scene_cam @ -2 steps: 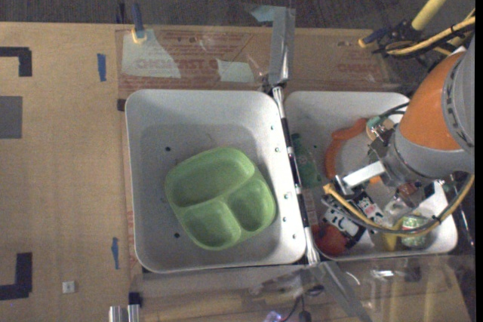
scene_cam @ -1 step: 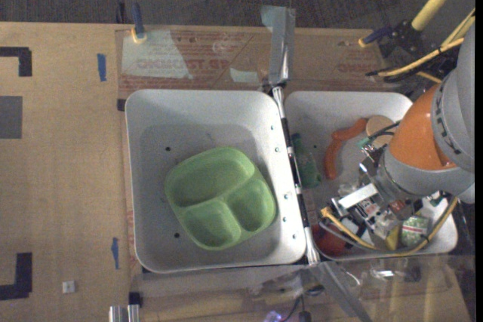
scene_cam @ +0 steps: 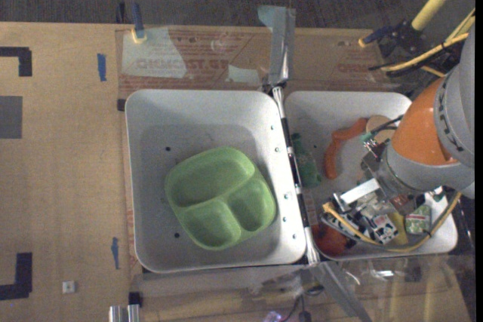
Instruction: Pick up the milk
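My gripper [scene_cam: 371,209] is low in the right bin [scene_cam: 317,113], among a heap of small items near its front edge. A small white carton with dark print [scene_cam: 383,227] lies just below the gripper and looks like the milk. It is too cluttered to tell whether the gripper touches it. A second small green and white box [scene_cam: 417,223] sits to its right. The grey wrist and orange band [scene_cam: 426,136] hide the bin's right side.
The left bin [scene_cam: 151,132] holds a green divided plate [scene_cam: 219,196]. In the right bin are an orange piece [scene_cam: 337,148], a dark green item [scene_cam: 307,164] by the divider, a red item [scene_cam: 329,239] and a yellow curved piece [scene_cam: 355,231]. Yellow cables run at the back right.
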`<state>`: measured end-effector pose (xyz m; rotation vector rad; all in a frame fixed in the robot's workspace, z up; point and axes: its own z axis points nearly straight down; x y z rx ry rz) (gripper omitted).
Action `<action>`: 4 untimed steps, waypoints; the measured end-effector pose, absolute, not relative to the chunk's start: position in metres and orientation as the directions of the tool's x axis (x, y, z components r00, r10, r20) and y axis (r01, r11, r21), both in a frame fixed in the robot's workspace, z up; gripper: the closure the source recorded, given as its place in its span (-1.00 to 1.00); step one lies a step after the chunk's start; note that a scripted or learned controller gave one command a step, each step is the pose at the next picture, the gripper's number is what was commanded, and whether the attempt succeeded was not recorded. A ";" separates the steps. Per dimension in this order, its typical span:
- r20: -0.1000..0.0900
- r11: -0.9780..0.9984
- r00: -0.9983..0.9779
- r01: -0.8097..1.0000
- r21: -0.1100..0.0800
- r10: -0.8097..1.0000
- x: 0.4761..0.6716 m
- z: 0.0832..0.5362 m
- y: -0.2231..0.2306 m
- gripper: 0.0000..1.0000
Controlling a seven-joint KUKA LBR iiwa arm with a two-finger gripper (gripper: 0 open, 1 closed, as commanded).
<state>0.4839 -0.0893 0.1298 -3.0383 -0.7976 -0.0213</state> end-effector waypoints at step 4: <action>0.040 -0.975 0.975 0.218 0.034 0.219 0.501 0.121 -0.108 1.00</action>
